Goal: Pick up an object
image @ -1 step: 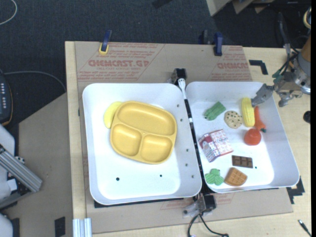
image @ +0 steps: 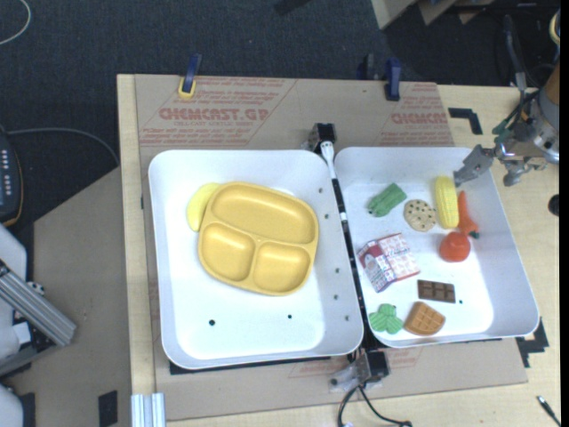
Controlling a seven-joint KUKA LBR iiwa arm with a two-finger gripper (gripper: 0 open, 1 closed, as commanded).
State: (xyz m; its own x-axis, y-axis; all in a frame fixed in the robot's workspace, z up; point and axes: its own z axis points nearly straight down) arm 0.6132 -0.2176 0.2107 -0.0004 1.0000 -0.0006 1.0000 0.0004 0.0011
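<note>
Risk noted: the right bin [image: 498, 265] is crowded; cookie [image: 419, 214], corn cob [image: 445, 201] and carrot [image: 465, 214] lie nearly touching, so a descent on the corn could trap or push a neighbour; the tomato [image: 454, 246] may roll. The end effector [image: 494, 163] hovers at the bin's upper right edge, fingers apart, holding nothing; the corn lies just left of and below it.

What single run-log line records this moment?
gripper: open, above right bin far edge | holding: nothing | nearest: corn
</note>
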